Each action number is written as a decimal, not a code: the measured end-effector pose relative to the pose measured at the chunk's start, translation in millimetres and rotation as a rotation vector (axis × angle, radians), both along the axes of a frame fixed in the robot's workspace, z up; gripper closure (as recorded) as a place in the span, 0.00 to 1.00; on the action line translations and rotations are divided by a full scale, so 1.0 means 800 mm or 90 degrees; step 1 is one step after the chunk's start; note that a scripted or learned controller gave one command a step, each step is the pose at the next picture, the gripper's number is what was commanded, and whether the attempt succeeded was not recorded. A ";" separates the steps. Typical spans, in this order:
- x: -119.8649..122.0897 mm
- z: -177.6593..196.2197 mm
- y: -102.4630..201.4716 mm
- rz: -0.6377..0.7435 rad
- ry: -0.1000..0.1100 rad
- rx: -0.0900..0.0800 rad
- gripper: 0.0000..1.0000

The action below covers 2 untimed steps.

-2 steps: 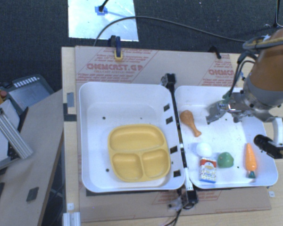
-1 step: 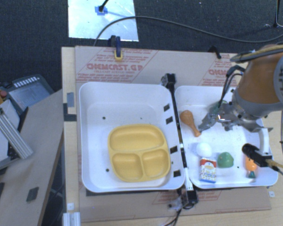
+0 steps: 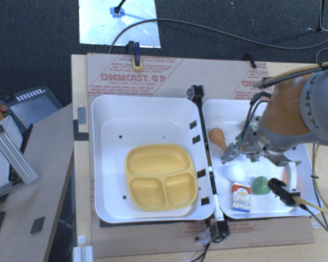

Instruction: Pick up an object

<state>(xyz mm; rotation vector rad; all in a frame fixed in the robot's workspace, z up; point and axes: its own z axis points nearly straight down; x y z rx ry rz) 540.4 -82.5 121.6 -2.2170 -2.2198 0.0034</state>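
Seemingly gripper low in right bin | jaw state unreadable | beside white ball

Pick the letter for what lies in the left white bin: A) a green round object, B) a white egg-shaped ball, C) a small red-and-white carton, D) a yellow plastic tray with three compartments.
D: the yellow plastic three-compartment tray sits in the left white bin; the other three lie in the right white bin.
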 end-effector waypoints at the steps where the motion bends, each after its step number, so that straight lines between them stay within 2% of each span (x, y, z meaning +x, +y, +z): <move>1: 0.000 -0.049 0.001 0.000 -0.001 0.000 0.00; 2: 0.002 -0.033 0.000 0.000 -0.004 -0.001 1.00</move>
